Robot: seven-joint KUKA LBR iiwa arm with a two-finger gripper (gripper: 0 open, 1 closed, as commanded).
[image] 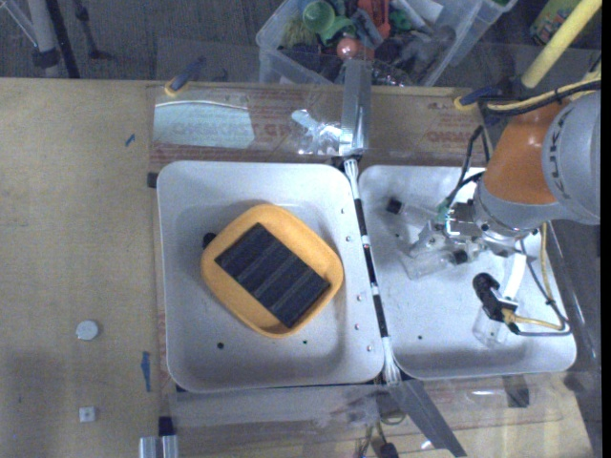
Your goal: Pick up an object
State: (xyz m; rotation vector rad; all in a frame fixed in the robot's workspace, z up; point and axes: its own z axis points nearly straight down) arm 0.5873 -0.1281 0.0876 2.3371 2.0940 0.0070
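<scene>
A yellow, rounded square object with a dark ribbed top lies in the left bin, near its middle and turned at an angle. My gripper hangs low over the right bin, in its upper middle part, well to the right of the yellow object. Its clear plastic fingers point left and down toward the bin floor. I see nothing between them. The grey arm with its orange band comes in from the right.
A small dark object lies on the right bin's floor near the top left. Black and yellow cables trail from the wrist over the right bin. A clear box of toys stands behind the bins.
</scene>
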